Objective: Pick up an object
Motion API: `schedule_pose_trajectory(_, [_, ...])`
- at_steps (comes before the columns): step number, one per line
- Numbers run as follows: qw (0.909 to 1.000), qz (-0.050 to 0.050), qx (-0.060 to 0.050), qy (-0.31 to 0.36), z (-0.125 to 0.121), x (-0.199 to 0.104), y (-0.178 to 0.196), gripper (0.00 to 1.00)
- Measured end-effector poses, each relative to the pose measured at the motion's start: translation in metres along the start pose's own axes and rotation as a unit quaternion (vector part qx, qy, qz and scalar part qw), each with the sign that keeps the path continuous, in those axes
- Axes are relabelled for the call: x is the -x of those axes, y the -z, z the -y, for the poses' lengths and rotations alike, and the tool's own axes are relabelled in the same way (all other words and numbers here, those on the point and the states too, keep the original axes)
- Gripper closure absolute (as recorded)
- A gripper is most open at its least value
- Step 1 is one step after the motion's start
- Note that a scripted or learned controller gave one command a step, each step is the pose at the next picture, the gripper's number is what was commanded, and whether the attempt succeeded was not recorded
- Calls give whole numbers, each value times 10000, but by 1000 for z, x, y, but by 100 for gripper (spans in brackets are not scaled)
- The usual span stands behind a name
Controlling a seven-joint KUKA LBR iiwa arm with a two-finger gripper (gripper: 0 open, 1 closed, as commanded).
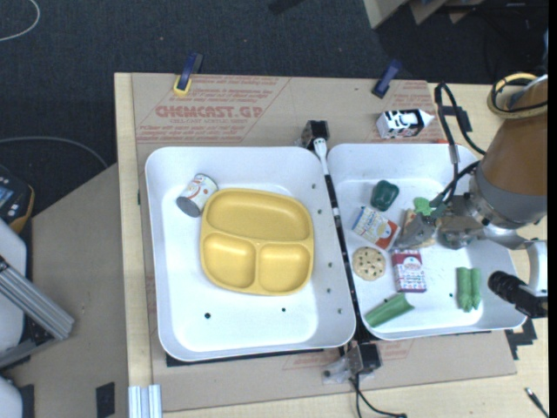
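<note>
Your gripper (416,231) hangs mid right bin (435,325); finger state you cannot tell; crowding it: small carton (372,224), cookie (370,263), red packet (408,273); the yellow tray (257,239) fills the left bin (165,233).

Left bin (165,233): yellow divided plate (258,240), small can (195,193) on its side just beside the plate's upper left. Right bin (435,168): gripper (420,230) low over the clutter, near cookie (370,263), red carton (408,272), green cup (384,193), green pods (468,287).
</note>
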State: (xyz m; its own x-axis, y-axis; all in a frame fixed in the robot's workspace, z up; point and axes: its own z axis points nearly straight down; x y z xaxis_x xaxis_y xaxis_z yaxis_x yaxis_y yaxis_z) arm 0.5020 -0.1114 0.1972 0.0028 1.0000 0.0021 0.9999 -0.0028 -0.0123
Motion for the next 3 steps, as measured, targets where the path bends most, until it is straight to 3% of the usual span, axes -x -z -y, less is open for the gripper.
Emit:
schedule_pose_trajectory(1, [10000,10,60,13,-3,0,6,0])
schedule_pose_trajectory(2, [10000,-6,18,14,0,-10,-53,0])
schedule_pose_trajectory(3, [10000,14,82,6,-4,-14,-108,0])
